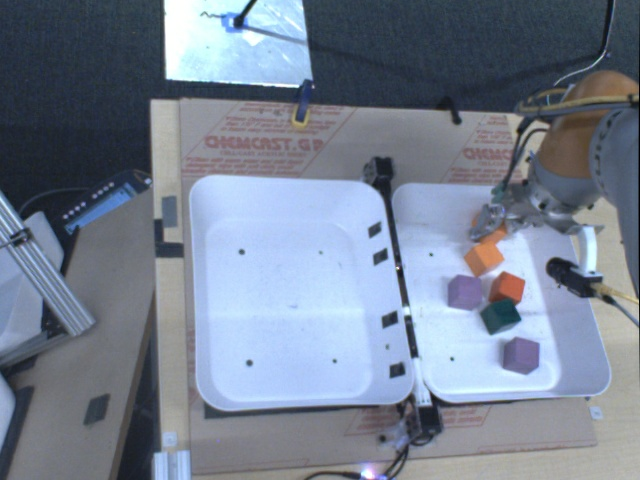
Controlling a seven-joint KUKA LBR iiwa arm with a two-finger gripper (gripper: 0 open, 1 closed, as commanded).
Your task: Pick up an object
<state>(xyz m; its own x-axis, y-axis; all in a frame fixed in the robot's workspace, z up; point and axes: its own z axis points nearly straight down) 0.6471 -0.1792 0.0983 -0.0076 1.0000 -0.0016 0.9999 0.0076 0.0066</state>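
The gripper hangs low in the right bin, just above an orange block. Whether its jaws are open cannot be told. Four more blocks lie nearby.

Light is even and fairly bright over the two white bins, which come out close to overexposed, with only soft grey shading along their inner walls. Small, soft shadows sit under the blocks in the right bin. A shiny sheet at the top throws patchy glare. The dark floor around the counter looks grainy. Detail is slightly soft overall, and small parts near the end effector blur together.
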